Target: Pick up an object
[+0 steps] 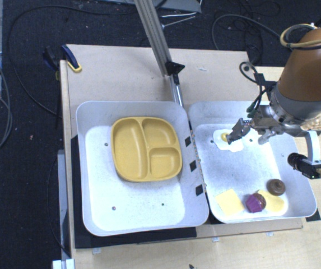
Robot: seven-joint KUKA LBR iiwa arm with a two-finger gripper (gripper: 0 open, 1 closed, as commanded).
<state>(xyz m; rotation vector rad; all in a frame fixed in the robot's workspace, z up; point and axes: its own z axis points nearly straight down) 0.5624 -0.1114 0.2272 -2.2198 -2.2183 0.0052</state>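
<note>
Two bins, gripper point(237, 133) low over right bin's point(294, 209) far-left part.
Camera view: fried-egg toy point(228, 142) lies directly under the fingertips, touching or just below them; can't tell if fingers are parted or clamped. Yellow slice point(229, 201), purple piece point(255, 202), brown donut-like piece point(275, 187) along the near edge. Yellow divided tray point(147, 148) in left bin point(93, 206).

Right bin point(294, 167) as landmark. Fried egg toy point(227, 140), white with yellow yolk, lay flat near the bin's far left corner. Pale yellow square slice point(229, 202) lay flat by its near edge. Purple round piece point(255, 202) sat just right of it, against a second yellow slice point(276, 204). Small brown donut point(275, 187) sat just beyond.
</note>
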